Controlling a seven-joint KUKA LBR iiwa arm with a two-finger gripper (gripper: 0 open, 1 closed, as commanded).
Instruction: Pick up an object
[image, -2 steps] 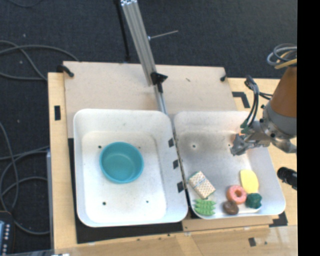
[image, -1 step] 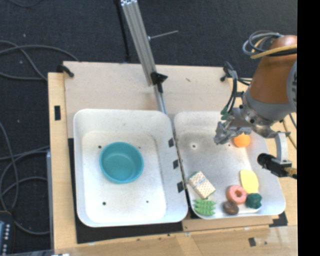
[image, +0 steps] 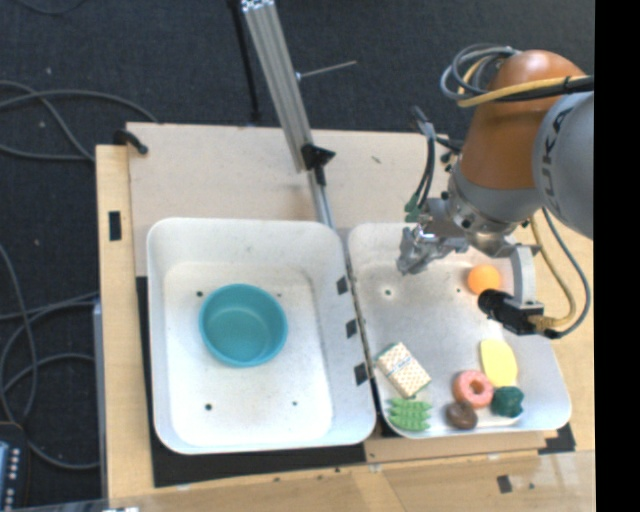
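Note:
My gripper (image: 411, 257) hangs over the back left part of the right bin (image: 430, 310), its tips pointing down, with nothing visible between them. An orange ball (image: 484, 277) lies to its right, next to a black part of the arm. Along the bin's front lie a beige checkered block (image: 404, 370), a green ridged piece (image: 408, 412), a pink donut (image: 472, 387), a brown ring (image: 461, 415), a yellow oblong piece (image: 498, 360) and a dark green lump (image: 508, 401).
The left bin (image: 180, 260) holds a teal bowl (image: 243, 324). A slanted metal bar (image: 290, 100) runs from the top down to the bins' shared edge. Cables loop around the arm's wrist at the right.

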